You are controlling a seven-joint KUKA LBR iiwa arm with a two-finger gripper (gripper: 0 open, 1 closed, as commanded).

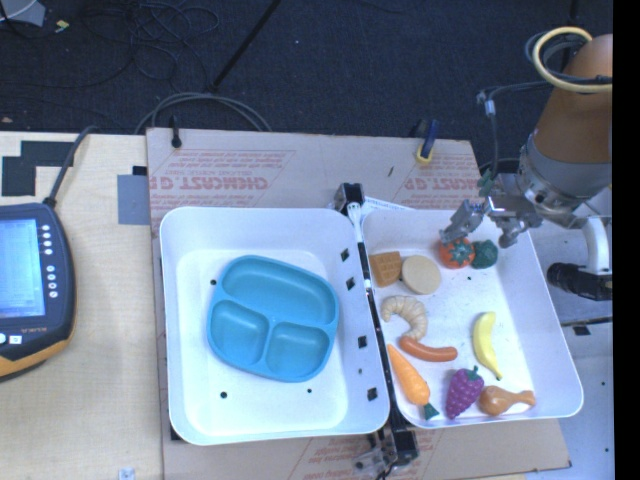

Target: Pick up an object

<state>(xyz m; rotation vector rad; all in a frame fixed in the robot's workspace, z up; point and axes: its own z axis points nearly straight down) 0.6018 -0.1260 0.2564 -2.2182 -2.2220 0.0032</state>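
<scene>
My gripper (pixel 486 230) hangs over the far right corner of the right bin (pixel 560 368), with its fingers spread open. Just below the fingertips lie a red tomato (pixel 456 255) and a dark green piece (pixel 485 254), side by side on the bin floor. Nothing is between the fingers. Further toward the front of the same bin lie a brown bread block (pixel 386 267), a round beige biscuit (pixel 421 275), a pale shrimp (pixel 405 313), a sausage (pixel 430 349), a carrot (pixel 408 372), a banana (pixel 486 343), purple grapes (pixel 463 391) and a drumstick (pixel 505 400).
The left bin (pixel 185 268) holds a blue divided plate (pixel 272 317). A ridge with black clips (pixel 365 308) separates the bins. A pendant with a screen (pixel 30 278) lies on the bench at far left. Cables run behind the bench.
</scene>
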